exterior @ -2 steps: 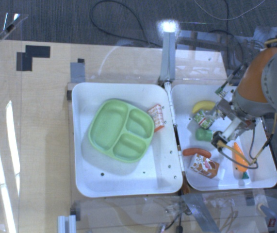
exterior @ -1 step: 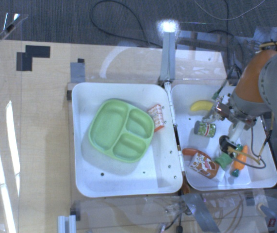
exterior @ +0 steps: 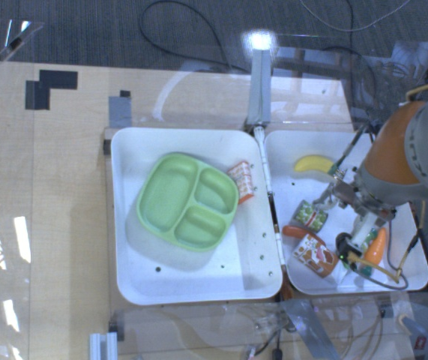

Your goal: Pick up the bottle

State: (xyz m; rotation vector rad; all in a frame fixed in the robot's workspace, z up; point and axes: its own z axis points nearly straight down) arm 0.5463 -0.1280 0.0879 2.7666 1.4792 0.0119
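Gripper (exterior: 342,199) low in crowded right bin (exterior: 285,180); cannot tell its grip state.
Green-labelled bottle (exterior: 311,216) just beside it; banana (exterior: 312,163) behind, printed carton (exterior: 315,255) and carrot (exterior: 376,247) close in front.

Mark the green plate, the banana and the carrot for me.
green plate (exterior: 187,199), camera view, near its middle, in the left bin
banana (exterior: 312,163), camera view, middle of its curved body
carrot (exterior: 377,247), camera view, its orange body
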